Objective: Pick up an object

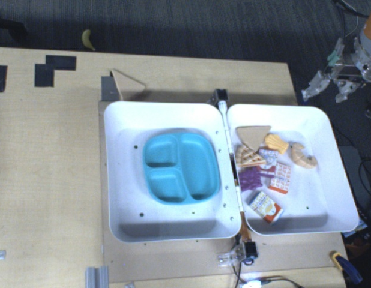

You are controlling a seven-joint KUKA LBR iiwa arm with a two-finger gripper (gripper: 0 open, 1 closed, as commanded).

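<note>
Left white bin (pixel 119 179): blue three-compartment plastic tray (pixel 180 167), centred, bare floor all round. Right white bin (pixel 329 191): small food items incl. orange-white carton (pixel 266 207), purple grape cluster (pixel 251 177), bunched along left wall; right half open. Gripper (pixel 337 77) at upper right, off the wooden surface (pixel 47 179); state can't tell.

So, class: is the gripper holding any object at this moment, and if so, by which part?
Nothing is held. The gripper hangs off past the right bin's far corner, nothing between its fingers; the small objects lie in the bin.
</note>
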